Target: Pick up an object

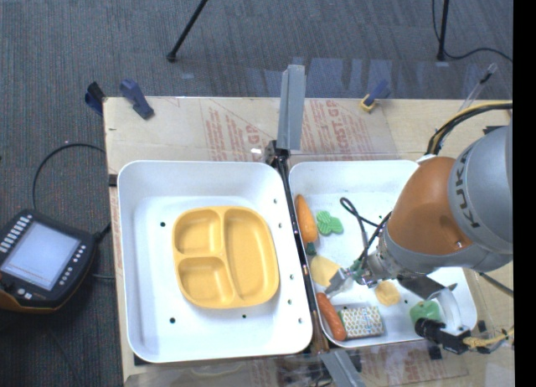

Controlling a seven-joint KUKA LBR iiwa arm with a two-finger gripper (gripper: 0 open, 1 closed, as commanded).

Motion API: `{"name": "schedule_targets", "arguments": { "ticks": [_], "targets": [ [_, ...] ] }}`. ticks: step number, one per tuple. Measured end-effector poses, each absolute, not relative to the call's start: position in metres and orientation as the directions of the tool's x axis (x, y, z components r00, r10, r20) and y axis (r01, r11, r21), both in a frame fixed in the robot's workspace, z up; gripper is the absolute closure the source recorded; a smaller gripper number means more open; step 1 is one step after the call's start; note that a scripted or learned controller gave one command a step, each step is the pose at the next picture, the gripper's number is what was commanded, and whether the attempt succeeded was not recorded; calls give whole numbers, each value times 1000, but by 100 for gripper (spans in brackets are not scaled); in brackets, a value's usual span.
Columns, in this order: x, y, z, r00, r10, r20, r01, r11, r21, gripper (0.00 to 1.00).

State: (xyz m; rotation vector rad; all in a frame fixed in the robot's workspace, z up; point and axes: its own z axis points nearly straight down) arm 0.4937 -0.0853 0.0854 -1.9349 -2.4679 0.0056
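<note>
The approach step is judged in hand; the gripper (342, 280) is seen parted, unladen, beside a yellow piece (323, 270); closing is needed next.

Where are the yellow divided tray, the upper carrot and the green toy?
yellow divided tray (224, 255), camera view, centre divider.
upper carrot (306, 219), camera view, mid-body.
green toy (329, 225), camera view, its middle.

Right bin (360, 172) contents: orange carrot (306, 218) lying lengthwise by the left wall; green leafy toy (329, 224) just beside it; pale yellow piece (323, 270) below; second reddish carrot (330, 317) at the front edge; speckled block (361, 322) beside it; small yellow piece (387, 294) nearby.
</note>
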Motion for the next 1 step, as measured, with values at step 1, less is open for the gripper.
{"name": "schedule_targets", "arguments": {
  "ticks": [1],
  "targets": [
    [550, -89, 87, -246, 969, 1, 969, 246, -1, 0]
  ]
}}
